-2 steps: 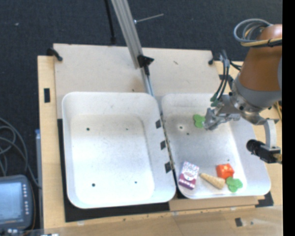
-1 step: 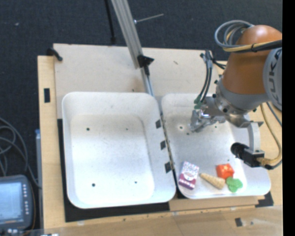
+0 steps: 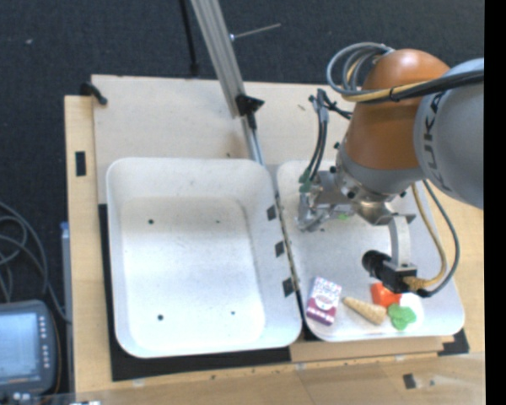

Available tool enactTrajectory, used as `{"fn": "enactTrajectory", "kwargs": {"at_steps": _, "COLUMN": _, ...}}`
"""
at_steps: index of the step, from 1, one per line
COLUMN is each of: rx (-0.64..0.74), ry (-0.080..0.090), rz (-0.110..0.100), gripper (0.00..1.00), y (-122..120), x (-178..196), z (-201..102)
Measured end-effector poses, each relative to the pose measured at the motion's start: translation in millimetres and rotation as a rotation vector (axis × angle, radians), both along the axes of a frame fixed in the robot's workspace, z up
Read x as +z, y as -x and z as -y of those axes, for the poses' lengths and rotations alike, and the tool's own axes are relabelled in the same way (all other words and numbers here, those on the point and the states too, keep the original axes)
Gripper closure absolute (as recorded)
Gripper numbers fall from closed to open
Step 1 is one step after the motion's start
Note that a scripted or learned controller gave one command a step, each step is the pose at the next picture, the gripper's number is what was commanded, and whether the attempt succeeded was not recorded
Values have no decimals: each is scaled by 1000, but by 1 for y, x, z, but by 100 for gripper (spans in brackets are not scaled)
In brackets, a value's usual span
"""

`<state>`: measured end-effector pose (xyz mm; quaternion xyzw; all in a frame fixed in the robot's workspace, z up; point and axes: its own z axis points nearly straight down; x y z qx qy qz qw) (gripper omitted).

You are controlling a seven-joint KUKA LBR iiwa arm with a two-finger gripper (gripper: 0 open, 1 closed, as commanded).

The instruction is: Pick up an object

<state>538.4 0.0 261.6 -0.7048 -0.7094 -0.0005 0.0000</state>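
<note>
1. The gripper [image 3: 314,218] hangs over the right bin's [image 3: 438,319] upper left; I cannot tell its grip state.
2. Candidates lie near the front rim: purple carton [image 3: 323,300], cone [image 3: 365,310], green piece [image 3: 401,316], orange piece [image 3: 381,294].
3. Best choose the carton, standing slightly apart, and descend squarely.

Robotics lab or test cell, not a home: a grey-and-orange KUKA arm [image 3: 405,125] w/ looped cabling comes in from 3 o'clock over a plain wooden bench [image 3: 177,108] holding two shallow white bins [image 3: 194,251] side by side. An aluminium extrusion post [image 3: 219,49] runs up toward 12 o'clock. A control pendant w/ screen [image 3: 13,348] & loose cables [image 3: 8,243] lie at 8 o'clock on dark carpet [image 3: 67,24].
</note>
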Motion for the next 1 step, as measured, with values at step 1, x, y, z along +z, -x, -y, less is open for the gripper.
{"fn": "enactTrajectory", "kwargs": {"at_steps": 1, "rx": 1, "ry": -1, "rz": -2, "gripper": 100, "y": 17, "x": -15, "z": -50}}
